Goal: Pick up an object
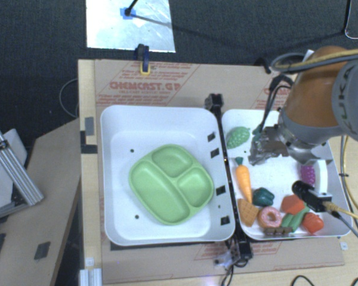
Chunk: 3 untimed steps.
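My gripper (261, 151) hangs low over the upper middle of the right bin (331, 234), under the grey and orange arm. A green leafy piece (238, 137) lies just to its left. Below it an orange carrot (243, 182) lies along the bin's left wall. Further down are a dark teal pepper (264, 196), a pink donut (268, 217), a tan waffle piece (246, 211), a red piece (292, 204) and a green pod (293, 220). Purple grapes (308, 174) sit to the right, partly behind the arm. I see nothing held in the gripper.
The left bin (116, 136) holds a light green divided plate (170, 184). A black divider with clips (221, 159) runs between the bins. A small teal bit (239, 159) lies near the carrot's top. Another red piece (314, 223) rests in the right bin's lower corner.
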### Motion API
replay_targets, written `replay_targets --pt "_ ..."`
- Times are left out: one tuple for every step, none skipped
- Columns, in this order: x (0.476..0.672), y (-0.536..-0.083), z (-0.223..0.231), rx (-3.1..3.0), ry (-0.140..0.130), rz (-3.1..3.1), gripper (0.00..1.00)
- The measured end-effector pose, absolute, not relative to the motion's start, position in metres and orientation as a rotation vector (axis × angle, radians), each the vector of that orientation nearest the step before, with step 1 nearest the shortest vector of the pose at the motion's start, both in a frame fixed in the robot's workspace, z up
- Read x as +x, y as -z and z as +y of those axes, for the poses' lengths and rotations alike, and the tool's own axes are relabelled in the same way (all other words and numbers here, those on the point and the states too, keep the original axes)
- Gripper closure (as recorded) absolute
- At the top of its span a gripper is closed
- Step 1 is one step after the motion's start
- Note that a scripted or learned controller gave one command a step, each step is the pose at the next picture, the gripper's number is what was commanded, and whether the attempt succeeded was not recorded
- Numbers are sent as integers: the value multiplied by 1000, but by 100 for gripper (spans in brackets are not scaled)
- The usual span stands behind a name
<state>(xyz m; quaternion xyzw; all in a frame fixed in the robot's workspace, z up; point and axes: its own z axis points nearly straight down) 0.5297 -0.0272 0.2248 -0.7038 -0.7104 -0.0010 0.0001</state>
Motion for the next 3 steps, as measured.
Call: replay_targets --pt "528 -234 23 -2212 4 -2232 100" --pt "531 -223 54 -2213 1 -2229 100" --pt "531 -223 52 -2218 1 -2226 100"
